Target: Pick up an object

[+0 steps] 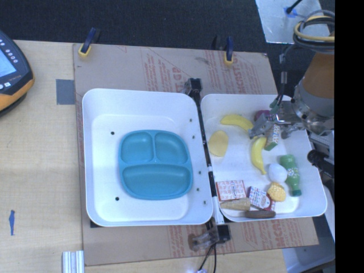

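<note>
Two bananas [259, 154] (one curved piece each) in right bin [227, 104]; nearer one just below gripper [272, 125]; grip state cannot be determined.

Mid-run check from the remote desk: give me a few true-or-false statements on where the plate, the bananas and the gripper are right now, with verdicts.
1. The blue divided plate lies in the left bin. True.
2. The gripper is over the left bin. False: it is over the right bin, near its upper right part.
3. Two bananas lie in the right bin. True: one banana near the top, another banana below it.
4. The green bottle stands on the blue plate. False: it lies in the right bin, near its right wall.
5. The red and white packet lies near the right bin's lower edge. True.
</note>
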Tool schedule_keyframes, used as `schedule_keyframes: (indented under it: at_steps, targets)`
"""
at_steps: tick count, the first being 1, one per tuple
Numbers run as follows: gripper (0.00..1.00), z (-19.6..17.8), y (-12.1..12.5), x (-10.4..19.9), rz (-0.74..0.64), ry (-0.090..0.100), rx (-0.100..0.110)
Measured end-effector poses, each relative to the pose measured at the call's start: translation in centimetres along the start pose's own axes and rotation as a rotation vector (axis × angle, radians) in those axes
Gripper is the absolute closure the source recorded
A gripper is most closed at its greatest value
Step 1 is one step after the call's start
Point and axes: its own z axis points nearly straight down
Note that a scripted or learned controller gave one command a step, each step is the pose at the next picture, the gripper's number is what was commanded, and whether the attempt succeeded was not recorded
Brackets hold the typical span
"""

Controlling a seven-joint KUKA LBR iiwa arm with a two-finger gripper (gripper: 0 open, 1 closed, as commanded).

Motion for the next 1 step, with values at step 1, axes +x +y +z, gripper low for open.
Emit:
schedule_keyframes:
  at_steps: [1]
  targets:
    - [0.0,12.52,-0.16,-1.44,0.001,0.001,0.009]
